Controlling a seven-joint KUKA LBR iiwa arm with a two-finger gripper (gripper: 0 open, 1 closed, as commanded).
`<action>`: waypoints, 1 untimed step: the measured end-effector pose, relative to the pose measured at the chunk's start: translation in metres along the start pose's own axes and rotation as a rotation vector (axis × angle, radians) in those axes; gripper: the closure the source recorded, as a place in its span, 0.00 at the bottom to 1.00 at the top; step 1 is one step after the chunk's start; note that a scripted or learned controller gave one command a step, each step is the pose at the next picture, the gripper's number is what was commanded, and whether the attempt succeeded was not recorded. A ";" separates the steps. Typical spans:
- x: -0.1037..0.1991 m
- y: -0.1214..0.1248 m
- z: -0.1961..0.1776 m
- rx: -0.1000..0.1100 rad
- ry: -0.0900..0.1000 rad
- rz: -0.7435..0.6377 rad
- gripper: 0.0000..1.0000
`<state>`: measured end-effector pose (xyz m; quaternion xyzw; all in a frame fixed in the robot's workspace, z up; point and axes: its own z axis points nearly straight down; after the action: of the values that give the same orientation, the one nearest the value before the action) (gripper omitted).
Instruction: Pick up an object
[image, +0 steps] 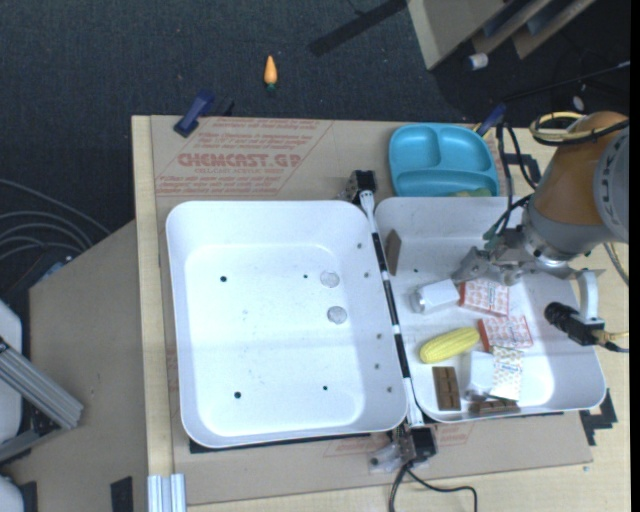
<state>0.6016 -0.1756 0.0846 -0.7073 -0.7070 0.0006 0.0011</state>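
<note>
White capsule (437, 296) lies just left of your pincer (487, 268), long axis left-right; pincer spread can't be told.

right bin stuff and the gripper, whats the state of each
gripper: low over the right bin, fingers too unclear to call
yellow corn: lying flat, tilted, free
white box: lying beside the gripper
red patterned packets: flat, overlapping
brown bar: flat near the front wall
left bin: upright
</note>
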 end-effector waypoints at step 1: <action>0.071 0.060 -0.001 -0.004 0.001 -0.002 0.00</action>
<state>0.6621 -0.1045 0.0850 -0.7066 -0.7076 -0.0010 0.0001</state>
